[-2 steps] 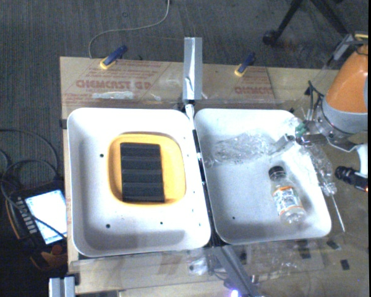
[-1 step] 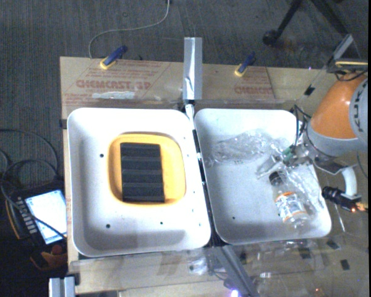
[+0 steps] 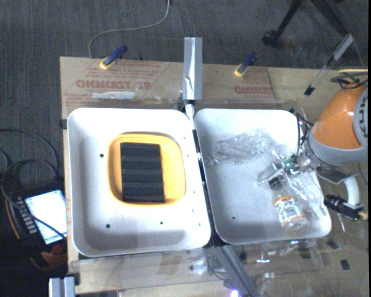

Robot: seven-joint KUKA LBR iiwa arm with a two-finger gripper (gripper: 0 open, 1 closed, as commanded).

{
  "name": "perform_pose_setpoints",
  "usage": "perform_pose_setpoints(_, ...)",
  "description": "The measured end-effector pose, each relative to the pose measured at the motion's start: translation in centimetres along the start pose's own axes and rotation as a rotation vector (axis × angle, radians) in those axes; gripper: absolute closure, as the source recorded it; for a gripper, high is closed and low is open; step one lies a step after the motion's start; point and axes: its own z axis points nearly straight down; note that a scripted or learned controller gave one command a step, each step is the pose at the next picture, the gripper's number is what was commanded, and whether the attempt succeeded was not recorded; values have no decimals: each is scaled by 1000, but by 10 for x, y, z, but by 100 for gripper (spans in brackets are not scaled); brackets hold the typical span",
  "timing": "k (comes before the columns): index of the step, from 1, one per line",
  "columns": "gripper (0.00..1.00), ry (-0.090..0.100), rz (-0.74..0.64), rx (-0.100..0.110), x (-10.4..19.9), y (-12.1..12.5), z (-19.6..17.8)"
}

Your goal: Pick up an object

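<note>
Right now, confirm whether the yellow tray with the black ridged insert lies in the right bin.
No, the yellow tray with the black ridged insert lies in the left white bin.

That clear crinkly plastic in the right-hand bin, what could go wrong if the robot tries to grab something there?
The crumpled clear plastic wrap blends into the white bin, so a grab may miss or slip. The small clear packet lies close to the bin's wall, leaving little room for fingers. The gripper sits among plastic and may snag it.

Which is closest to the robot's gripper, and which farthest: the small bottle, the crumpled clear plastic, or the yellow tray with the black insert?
Gripper, seen in the camera view:
1. Small bottle, right bin, front corner, just below the gripper.
2. Crumpled clear plastic, same bin, toward the back.
3. Yellow tray, left bin.
</note>
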Motion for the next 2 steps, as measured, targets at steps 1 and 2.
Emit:
perform_pose_setpoints(1, 100, 0, -2, -1, 1, 1, -9)
perform_pose_setpoints(2, 100, 4, -83, 23, 58, 14, -106)
